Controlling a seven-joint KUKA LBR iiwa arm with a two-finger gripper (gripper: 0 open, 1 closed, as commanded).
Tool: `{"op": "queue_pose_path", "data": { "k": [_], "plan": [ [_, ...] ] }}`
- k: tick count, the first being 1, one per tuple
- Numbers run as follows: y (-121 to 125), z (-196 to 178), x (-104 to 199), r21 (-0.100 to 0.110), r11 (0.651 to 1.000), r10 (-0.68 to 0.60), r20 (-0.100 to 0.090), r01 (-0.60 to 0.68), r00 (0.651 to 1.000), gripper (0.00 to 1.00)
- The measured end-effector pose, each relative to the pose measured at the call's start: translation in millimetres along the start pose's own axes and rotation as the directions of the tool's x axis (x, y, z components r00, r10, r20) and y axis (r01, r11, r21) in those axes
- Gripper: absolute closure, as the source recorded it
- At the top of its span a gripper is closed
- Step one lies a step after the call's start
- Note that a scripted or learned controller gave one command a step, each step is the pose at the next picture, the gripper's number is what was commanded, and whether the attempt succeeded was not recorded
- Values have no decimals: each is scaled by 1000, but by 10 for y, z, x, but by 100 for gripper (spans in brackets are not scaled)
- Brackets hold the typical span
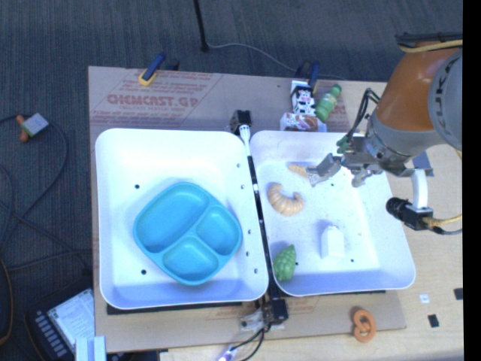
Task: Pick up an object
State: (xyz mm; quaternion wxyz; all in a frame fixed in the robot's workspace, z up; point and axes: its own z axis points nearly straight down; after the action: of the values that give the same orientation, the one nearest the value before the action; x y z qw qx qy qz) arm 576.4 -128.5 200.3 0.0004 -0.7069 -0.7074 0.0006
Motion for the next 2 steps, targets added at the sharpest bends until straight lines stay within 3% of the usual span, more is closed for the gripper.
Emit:
{"op": "queue_pose_path", "data": {
  "k": [1, 2],
  "plan": [
    [-362, 1050, 236, 2, 1000, 0, -1, 0, 1000, 0],
    [-192, 650, -740, -3, 1000, 3, 4, -3, 1000, 0]
  ]
}}
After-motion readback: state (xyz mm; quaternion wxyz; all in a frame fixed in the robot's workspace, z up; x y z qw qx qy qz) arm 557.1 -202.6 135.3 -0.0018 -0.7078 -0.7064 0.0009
